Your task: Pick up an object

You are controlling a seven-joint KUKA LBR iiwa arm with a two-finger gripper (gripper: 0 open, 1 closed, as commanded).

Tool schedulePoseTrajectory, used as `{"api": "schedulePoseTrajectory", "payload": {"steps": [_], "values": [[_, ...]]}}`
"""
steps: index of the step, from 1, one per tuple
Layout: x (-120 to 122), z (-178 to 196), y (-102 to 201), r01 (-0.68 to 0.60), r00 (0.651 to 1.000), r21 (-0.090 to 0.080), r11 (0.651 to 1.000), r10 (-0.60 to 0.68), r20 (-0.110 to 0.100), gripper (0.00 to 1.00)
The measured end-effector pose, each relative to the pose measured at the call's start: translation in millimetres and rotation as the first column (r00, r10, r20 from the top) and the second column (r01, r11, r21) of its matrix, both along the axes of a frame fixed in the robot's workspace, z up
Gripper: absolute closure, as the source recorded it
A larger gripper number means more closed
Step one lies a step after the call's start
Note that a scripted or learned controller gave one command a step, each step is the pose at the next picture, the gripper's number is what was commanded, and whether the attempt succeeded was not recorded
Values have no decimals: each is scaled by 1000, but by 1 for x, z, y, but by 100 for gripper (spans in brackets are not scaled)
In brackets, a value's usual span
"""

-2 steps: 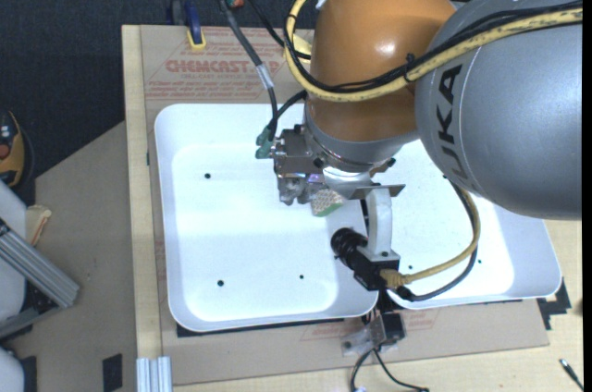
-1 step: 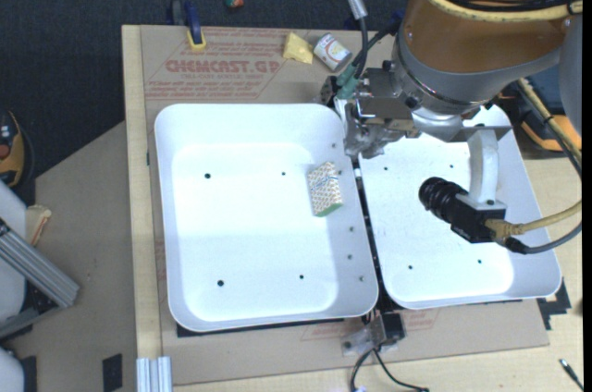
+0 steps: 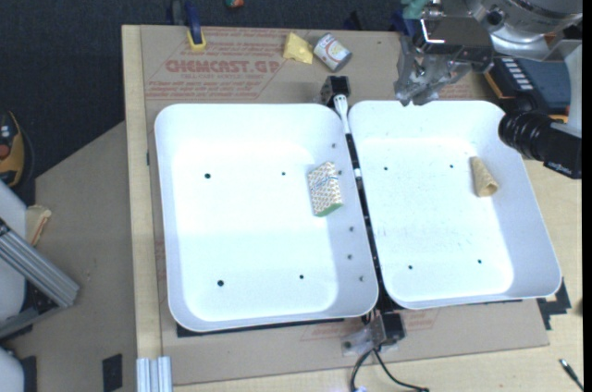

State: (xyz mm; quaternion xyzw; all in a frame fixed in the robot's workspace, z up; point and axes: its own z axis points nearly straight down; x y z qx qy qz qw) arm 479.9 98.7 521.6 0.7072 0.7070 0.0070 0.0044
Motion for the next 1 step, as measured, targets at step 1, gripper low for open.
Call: {"api": "schedulePoseTrajectory", "payload": {"steps": [1], "values": [[-3,-143,94,-10,999,-7,1000,9,-31,100]]}}
